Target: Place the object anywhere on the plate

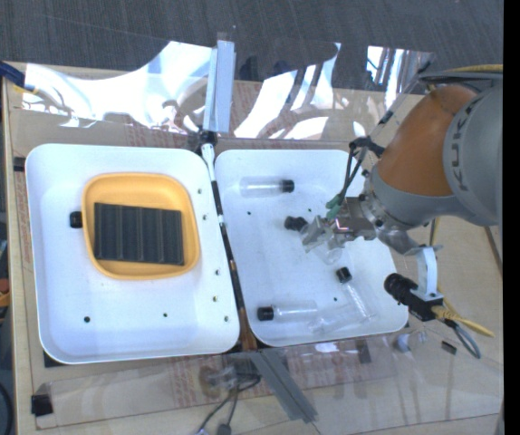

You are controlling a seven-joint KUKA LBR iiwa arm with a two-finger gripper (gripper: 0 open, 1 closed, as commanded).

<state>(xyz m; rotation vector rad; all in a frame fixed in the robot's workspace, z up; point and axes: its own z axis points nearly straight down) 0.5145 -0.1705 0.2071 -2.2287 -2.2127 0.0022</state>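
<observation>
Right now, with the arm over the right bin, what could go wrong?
1. The tubes are clear, slim and round, so a grasp may slip or roll them.
2. A black cap lies near the pincer and could get knocked.
3. The plate is in the other bin, so a drop in transit is possible.

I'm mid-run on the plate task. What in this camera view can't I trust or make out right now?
- Hand, camera view: fingers too small and blurred to tell open or shut, or whether they hold anything.
- Clear tubes in the right bin: the bodies of the top tube, bottom tube and right tube blend into the white floor.
- Arm: cut off at the right.
</observation>
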